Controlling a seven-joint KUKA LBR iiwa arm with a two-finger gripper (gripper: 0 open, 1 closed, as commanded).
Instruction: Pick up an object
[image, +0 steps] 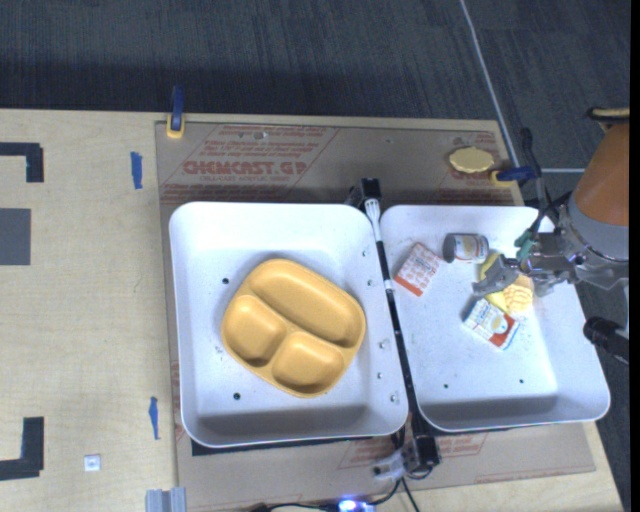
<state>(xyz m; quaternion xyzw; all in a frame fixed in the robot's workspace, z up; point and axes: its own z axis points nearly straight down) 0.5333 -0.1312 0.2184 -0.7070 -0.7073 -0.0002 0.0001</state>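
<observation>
The arm (605, 195) reaches in from the right, its orange band showing at the edge, and its fingers (500, 282) hang low over the right bin (560, 395). They sit right on a small cluster of things in the middle of that bin: a yellow piece (515, 297) directly beneath the tips, and a little printed packet (490, 322) in white, blue and red just on the near side of it, touching it. From this angle I cannot tell whether the fingers are spread or pressed together, nor whether anything sits between them; the dark metal parts blur into the yellow piece.

To the far left of the cluster, a short grey can (465, 246) lies on its side, a little apart from the fingers. Farther left, near the bin's left wall, a red-and-white card (418, 269) lies flat at a tilt, well apart from the fingers.

The left bin (200, 240) holds 1 thing: a large yellow tray (292, 326) with 3 rounded compartments, lying at a slant in the middle of the floor.

The 2 bins rest side by side on a brown board (260, 160) over the pale wooden surface (80, 300). A round tan disc (471, 160) lies on the board beyond the right bin.
</observation>
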